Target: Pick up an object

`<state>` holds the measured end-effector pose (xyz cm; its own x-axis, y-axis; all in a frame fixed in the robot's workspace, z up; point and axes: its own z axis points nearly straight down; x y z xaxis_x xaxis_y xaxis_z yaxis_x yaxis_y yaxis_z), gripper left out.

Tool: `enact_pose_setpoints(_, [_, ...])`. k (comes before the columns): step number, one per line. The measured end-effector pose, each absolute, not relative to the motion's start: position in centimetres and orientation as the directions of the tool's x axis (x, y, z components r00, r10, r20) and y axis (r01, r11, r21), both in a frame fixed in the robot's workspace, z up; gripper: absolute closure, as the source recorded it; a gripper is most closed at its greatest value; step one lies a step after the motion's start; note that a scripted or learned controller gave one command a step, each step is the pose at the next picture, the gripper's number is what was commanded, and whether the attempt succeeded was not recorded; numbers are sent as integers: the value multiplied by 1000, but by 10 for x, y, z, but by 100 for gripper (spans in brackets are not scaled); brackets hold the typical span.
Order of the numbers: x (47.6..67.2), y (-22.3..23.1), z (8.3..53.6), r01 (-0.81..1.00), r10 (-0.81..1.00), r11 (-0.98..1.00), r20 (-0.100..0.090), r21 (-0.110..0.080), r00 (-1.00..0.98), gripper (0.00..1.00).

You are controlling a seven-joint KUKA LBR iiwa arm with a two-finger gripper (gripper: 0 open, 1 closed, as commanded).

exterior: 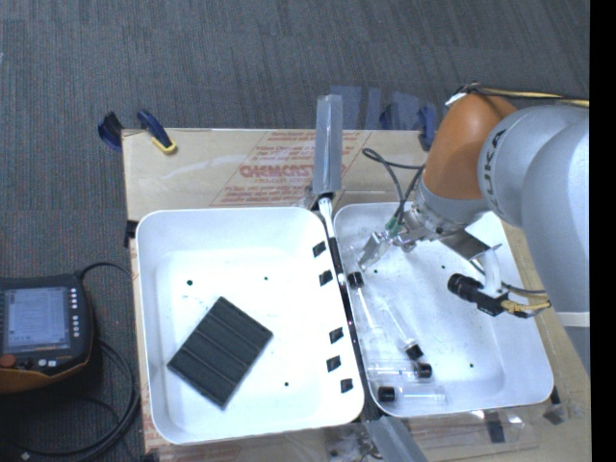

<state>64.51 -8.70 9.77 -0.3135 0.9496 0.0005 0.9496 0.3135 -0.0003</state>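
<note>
A dark grey ribbed rectangular block lies flat and turned at an angle in the left white bin. Several clear plastic tubes with black caps lie in the lower left part of the right white bin. One more black cap sits close to the divider. My gripper is low over the upper left of the right bin, pointing toward the divider, above and right of that cap. Nothing is visibly held in it.
The grey arm with its orange band covers the right bin's upper right. A black cylinder with cables hangs off the wrist. A grey upright post stands behind the bins. Black clips line the divider. A pendant lies at the left.
</note>
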Motion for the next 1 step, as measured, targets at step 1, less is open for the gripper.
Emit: enact_pose_setpoints(1, [645,-87,98,950,950,313,1,0,-313,0])
